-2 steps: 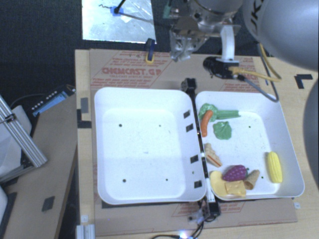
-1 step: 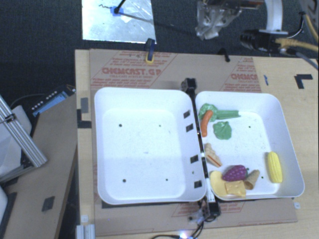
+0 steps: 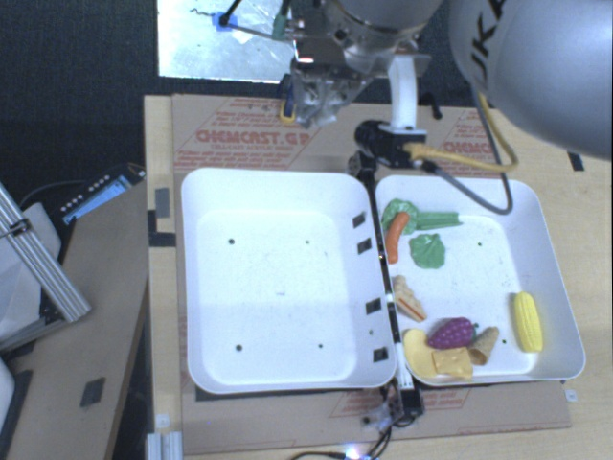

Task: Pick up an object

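The gripper hangs high beyond the far edge of the left bin, its grasp impossible to judge (too blurred). The toy food crowds the right bin: carrot, grapes, corn, probably heaped there as picking stock.

bench | cardboard sheet | left white bin | right white bin
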